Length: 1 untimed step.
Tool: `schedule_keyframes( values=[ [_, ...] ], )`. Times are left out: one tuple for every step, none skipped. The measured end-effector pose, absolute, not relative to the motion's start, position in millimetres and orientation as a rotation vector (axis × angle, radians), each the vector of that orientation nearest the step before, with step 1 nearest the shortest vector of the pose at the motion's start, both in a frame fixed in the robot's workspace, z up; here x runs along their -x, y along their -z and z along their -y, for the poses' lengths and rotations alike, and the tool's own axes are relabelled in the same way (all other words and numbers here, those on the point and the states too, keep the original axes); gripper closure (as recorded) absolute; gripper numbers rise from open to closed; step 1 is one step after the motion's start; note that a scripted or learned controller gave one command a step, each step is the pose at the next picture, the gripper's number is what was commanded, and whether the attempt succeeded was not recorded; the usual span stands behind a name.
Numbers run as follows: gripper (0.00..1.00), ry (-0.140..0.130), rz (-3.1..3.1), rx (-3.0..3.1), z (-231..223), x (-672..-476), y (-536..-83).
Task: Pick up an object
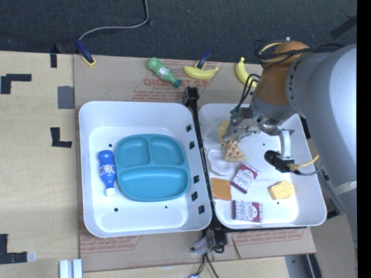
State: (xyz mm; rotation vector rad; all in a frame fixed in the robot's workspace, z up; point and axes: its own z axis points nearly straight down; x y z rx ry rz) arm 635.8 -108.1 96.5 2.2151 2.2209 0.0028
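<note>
**A:** What is lying on the worktop (35, 172)?

**B:** Two shallow white bins are sitting side by side on brown cardboard. The left bin (95, 120) is holding a blue divided plate (152, 167), with a small blue bottle (106, 171) lying just beside the plate's left edge.

**A:** And the right bin?

**B:** The right bin (313, 204) is holding several small things. A pizza slice (233, 150) is lying near the upper middle, with something white (219, 162) just below and to its left. Lower down, an orange square (220, 188) is lying by the left wall, a red and white packet (244, 178) is sitting tilted beside it, and a second red and white packet (247, 211) is lying near the front wall. A yellow block (282, 190) is resting towards the right.

**A:** Where is the arm?

**B:** The grey arm is reaching in from the right, its orange band showing above the wrist. The claw (240, 122) is hanging over the upper part of the right bin, just above the pizza slice. I cannot tell how far its fingers are parted, or whether anything is between them.

**A:** Anything outside the bins?

**B:** Behind them, a green bottle (163, 72) and two bananas, one (200, 71) near the bins' join and another (242, 71) further right, are lying on the cardboard.
</note>
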Motion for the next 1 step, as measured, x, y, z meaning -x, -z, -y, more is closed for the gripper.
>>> schedule_keyframes(
  values=[
    [1.0,-0.001,-2.225,-2.219,30.3,-598.6,-184.6]
  ],
)
